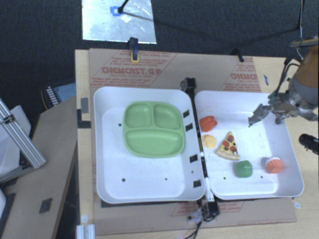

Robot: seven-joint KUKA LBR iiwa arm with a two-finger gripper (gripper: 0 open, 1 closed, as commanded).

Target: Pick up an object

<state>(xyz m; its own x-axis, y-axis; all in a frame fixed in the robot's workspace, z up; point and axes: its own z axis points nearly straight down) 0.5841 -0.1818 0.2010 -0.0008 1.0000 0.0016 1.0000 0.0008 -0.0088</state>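
Your gripper [259, 114] hangs over the upper right part of the right bin [291, 156], its fingers spread apart with nothing between them. No toy lies right under it; you have bare white floor there.

You'll find the objects lower and to the left in that same bin. Nearest the gripper is the pizza slice [229, 146], lying flat near the bin's middle. Just beside its left edge sits a small yellow piece [209, 142], and above that an orange-red toy [208, 123], close to the divider between the bins. Below the pizza you see a green round toy [243, 169], and to its right, near the bin's right wall, an orange and white cupcake-like toy [273, 165]. These pieces sit apart from one another except for the yellow one, which is almost against the pizza.

Your left bin [107, 133] holds a green sectioned plate [153, 129], lying flat towards its upper middle.
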